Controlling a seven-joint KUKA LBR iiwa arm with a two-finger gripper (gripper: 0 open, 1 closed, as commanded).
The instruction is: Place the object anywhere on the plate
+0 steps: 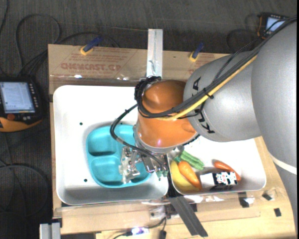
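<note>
One blue plate [105,161] with sections sits in the left white bin [70,133]. The gripper [131,166] hangs right over the plate's right side, low and close to it. I cannot tell how wide it is or whether it has anything in it; the metal parts blur together there. The grey arm [249,98] with its orange band [162,116] comes in from the plate's right. Further right of the plate, in the other white bin [254,176], lie a toy carrot [187,171], something yellow [178,178], a green piece [192,159] and a small black and white toy [220,179]. My guess: if the gripper has the object, it just needs letting go here, since the plate is straight below.
</note>
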